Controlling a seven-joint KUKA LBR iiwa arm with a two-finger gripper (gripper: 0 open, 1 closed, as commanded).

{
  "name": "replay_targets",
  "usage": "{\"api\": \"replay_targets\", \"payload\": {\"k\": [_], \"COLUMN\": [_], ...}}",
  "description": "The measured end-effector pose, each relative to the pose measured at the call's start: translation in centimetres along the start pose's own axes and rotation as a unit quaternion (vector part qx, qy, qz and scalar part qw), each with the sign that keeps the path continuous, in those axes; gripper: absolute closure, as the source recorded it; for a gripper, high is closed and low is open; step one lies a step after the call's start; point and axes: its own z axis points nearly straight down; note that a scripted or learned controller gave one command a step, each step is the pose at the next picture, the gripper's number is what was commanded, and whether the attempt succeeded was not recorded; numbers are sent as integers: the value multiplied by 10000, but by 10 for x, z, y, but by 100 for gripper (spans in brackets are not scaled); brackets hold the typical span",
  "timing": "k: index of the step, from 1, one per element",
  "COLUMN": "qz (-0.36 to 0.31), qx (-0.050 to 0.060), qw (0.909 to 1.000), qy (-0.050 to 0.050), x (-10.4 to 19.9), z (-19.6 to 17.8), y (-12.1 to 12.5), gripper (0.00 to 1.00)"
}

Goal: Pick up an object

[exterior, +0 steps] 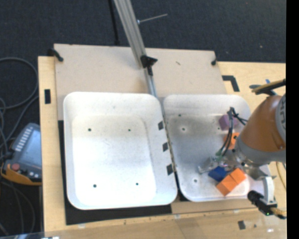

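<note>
Wooden surface point(114, 68) on dark carpet, two white bins side by side. Near corner of right bin point(189, 133): orange block point(230, 181), blue block point(217, 173) touching it on the left. Jaws point(215, 162) just above the blue block — open or closed, cannot tell. Farther back, a purple object point(223, 119) beside the arm point(261, 133). Left bin point(114, 148) alongside.

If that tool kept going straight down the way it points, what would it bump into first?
Most likely the blue block, which lies right below the tool on the floor of the right bin, with the orange block just beside it. Depth is hard to judge from this slanted view.
</note>
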Motion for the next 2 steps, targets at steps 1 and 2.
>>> {"api": "replay_targets", "payload": {"k": [1,2], "qz": [18,-63], "qx": [-25,-11], "qw": [10000,10000], "qy": [-3,35], "x": [-1,94], "z": [-11,-103], "y": [2,19], "gripper": [100,100]}}
